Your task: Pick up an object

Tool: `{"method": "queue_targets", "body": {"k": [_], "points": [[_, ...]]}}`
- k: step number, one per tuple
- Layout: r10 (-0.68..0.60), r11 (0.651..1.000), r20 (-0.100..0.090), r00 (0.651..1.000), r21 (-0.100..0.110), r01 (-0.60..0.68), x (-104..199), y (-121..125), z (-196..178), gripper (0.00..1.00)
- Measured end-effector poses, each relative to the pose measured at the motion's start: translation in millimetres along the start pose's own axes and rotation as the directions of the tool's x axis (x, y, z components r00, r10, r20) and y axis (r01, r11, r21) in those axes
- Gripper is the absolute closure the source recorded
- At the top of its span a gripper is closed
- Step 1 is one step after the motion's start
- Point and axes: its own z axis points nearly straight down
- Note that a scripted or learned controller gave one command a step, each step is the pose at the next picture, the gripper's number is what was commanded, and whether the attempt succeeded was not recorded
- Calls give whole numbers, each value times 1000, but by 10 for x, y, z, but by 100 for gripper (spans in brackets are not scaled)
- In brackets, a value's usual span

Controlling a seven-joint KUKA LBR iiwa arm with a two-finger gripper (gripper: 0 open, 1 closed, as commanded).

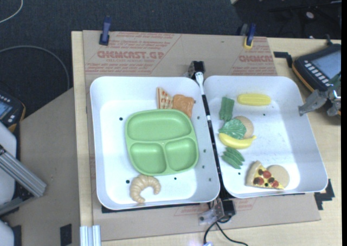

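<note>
Gripper [313, 102] sits at the right bin's [303, 147] outer rim, low at the view's right edge. Fingers look spread, nothing between them.

No object chosen yet. Nearest to the gripper is the corn [254, 99], lying alone just inward of it: likely the cleanest pick, jaws best set across its short axis. The pizza slice [264, 176] lies flat, probably hard to pinch.

Right bin, farther inward: green pod [226, 108], banana [236, 141] touching lettuce [234, 127], beans [233, 157], cookie [281, 173].

Left bin [105, 147], far side from the gripper: green tray [161, 142], croissant [144, 187], toast [183, 104], waffle piece [164, 98].
</note>
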Motion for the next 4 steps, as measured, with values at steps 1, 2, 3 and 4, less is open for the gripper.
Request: {"method": "queue_targets", "body": {"k": [1,2,3,4], "points": [[-6,1000,-7,1000,11,6,543,337,1234,0],[-4,1000,-6,1000,9,4,1136,0,1974,0],[-4,1000,-2,1000,-7,4,1600,-501,883,0],[0,1000,0,1000,-2,0,1575,-504,826,100]]}}
